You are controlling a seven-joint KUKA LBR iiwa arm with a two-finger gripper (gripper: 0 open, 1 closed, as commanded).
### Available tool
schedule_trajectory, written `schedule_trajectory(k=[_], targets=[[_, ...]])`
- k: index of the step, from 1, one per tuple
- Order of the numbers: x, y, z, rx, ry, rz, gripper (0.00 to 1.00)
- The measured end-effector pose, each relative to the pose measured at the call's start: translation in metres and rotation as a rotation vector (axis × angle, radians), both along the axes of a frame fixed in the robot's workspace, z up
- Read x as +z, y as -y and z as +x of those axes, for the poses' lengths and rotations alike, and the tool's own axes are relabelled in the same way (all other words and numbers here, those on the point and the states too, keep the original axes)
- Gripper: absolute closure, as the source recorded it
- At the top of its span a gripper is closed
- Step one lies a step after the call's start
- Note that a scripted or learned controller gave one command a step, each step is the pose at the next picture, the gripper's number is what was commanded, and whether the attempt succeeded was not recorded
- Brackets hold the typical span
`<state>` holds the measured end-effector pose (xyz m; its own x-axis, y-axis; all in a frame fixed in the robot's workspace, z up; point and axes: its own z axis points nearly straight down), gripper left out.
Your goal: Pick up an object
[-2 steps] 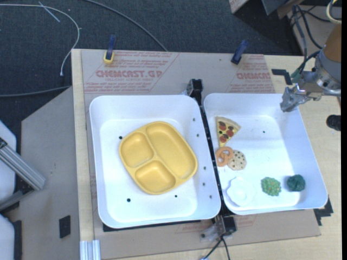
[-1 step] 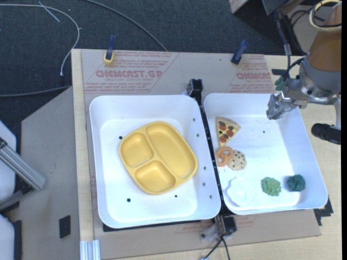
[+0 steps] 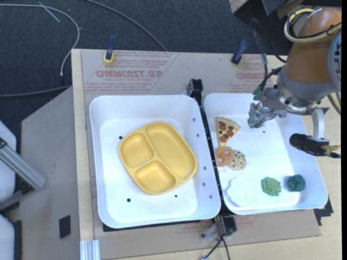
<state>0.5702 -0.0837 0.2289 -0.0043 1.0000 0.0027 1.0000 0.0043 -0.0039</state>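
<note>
1. The jaws [image 3: 259, 118] hang over the right bin [image 3: 312, 167] near its far edge; I cannot tell their state.
2. Nothing shows between them.
3. A pizza slice [image 3: 226, 130] lies by the bin's left wall, with a pretzel [image 3: 223, 155] and cookie [image 3: 236, 160] just below.
4. Two green pieces [image 3: 271, 186] [image 3: 295, 183] sit near the front edge.
5. A yellow tray [image 3: 157, 157] lies mid left bin [image 3: 103, 145].
</note>
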Motion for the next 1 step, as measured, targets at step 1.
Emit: schedule_trajectory(k=[1], targets=[[0.001,-0.0569,-0.0197,0.002,0.0,0.001,1.0]])
